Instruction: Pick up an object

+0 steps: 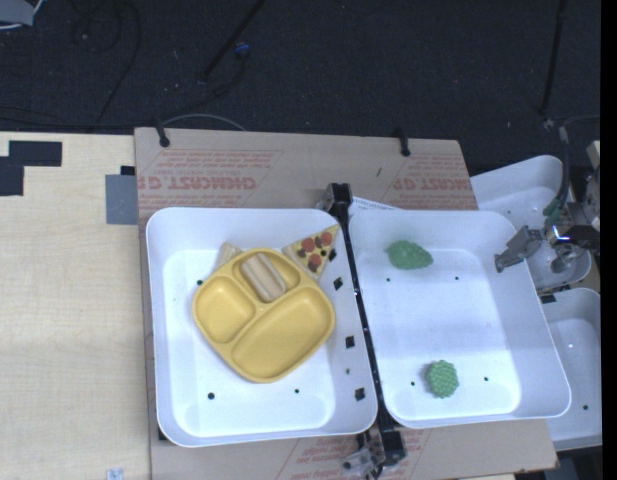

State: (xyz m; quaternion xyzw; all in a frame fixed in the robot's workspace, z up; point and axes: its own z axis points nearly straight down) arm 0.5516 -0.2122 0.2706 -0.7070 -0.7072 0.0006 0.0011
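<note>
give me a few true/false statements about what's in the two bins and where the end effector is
1. The yellow divided plate lies in the left bin. True.
2. A hot dog sits in one of the plate's compartments. True.
3. The pizza slice lies in the right bin. False: it is in the left bin, at the plate's upper right edge.
4. The right bin holds two green items, a leafy piece and a knobbly piece. True.
5. The end effector is clamped on the knobbly green piece. False: it is at the right bin's right rim, away from both green items.
</note>
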